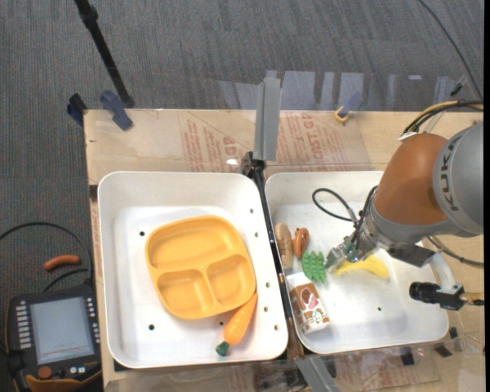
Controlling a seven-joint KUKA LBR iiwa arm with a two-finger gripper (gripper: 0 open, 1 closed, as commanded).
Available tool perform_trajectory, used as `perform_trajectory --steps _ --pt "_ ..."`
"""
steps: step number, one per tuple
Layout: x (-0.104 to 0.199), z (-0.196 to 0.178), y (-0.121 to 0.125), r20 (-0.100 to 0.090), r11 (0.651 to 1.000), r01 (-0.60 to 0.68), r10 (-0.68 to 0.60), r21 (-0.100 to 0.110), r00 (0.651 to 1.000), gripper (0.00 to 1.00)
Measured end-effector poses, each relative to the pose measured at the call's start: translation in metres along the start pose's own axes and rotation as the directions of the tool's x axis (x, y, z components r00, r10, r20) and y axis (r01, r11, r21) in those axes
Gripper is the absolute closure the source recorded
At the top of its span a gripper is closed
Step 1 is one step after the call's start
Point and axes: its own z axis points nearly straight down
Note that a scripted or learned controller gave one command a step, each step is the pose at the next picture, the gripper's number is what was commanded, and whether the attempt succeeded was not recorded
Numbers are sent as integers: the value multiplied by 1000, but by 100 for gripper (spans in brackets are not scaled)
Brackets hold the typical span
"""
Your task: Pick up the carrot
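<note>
The orange carrot (240, 322) with a green stub lies in the left bin (131, 198), at the front right, just below the yellow divided plate (200, 265). My gripper (345, 256) is down in the right bin (343, 184), well to the right of the carrot and across the wall between the bins. It sits between a green toy (314, 265) and a yellow banana (367, 267). The arm's grey and orange wrist (414, 190) hides most of the gripper.
The right bin also holds a brown bread-like piece (284, 239), a small orange-brown item (300, 238) and a printed carton (308, 305) at the front left. A grey post (267, 125) stands behind the bins. A teach pendant (53, 331) lies left of the bench.
</note>
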Motion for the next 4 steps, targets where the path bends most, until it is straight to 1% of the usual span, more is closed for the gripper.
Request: perform_trajectory --steps 1,2,3,4 --pt "-8 1 55 1 945 -328 328 1 945 100" --pt "3 0 79 1 824 -567 566 1 824 100" --pt "11 1 64 2 629 -777 777 4 629 100" --pt "-2 -27 89 3 -50 -999 999 0 -50 100"
